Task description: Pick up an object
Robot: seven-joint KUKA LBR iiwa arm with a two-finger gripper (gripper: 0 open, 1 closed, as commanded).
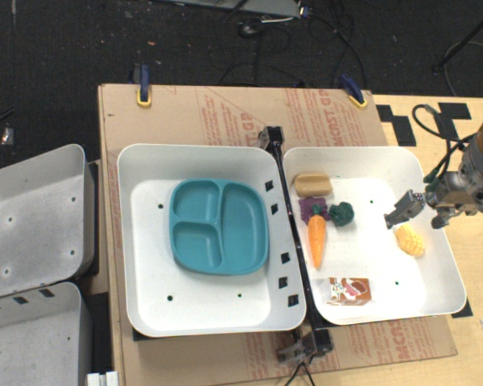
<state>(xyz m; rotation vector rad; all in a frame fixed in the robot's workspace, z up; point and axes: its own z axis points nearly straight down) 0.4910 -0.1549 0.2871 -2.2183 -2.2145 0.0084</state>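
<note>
In the right bin (402, 167) lie a tan bread roll (312, 185), a purple piece (309, 209), a green broccoli (341, 212), an orange carrot (316, 240), a red and white packet (349, 289) and a yellow corn cob (409, 240). My gripper (423, 214) reaches in from the right edge and hovers just above the corn cob, by the bin's right wall. Its two dark fingers stand apart, open, with nothing between them.
The left bin (145, 175) holds a teal divided plate (220, 226). A black divider runs between the two bins. Both bins sit on a cardboard sheet (225, 111) held by two clamps. More white bins (32, 215) lie off to the left.
</note>
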